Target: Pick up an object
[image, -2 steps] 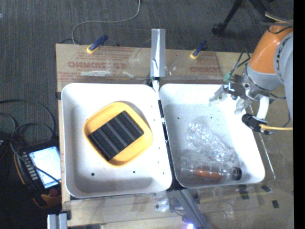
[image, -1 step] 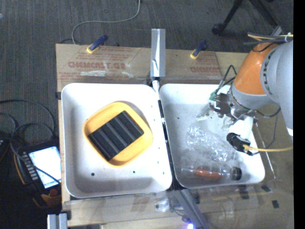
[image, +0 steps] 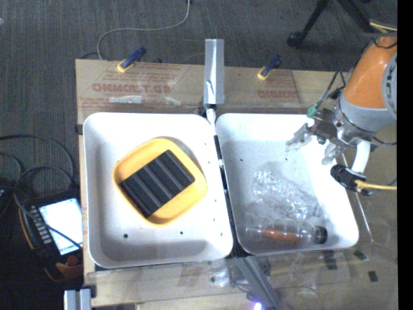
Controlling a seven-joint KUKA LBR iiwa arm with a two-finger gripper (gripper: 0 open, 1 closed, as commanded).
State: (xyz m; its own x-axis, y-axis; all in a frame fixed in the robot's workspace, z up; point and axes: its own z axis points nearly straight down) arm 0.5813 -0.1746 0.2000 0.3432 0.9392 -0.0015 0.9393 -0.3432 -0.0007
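Since nothing sits between its spread fingers, the gripper (image: 311,136) hangs above the right bin (image: 245,154), over the crumpled clear wrapper (image: 279,192).

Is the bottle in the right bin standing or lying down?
Lying down: the bottle rests on its side along the right bin's front wall.

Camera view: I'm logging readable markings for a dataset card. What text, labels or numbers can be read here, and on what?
Cardboard sheet behind the bins: faint reddish print, seemingly "CHEMCAT", too blurred to confirm.
Same cardboard, right part: reddish print, unreadable.
Tablet screen on the floor: content too small to read.
Yellow tray, bottle: no legible text.
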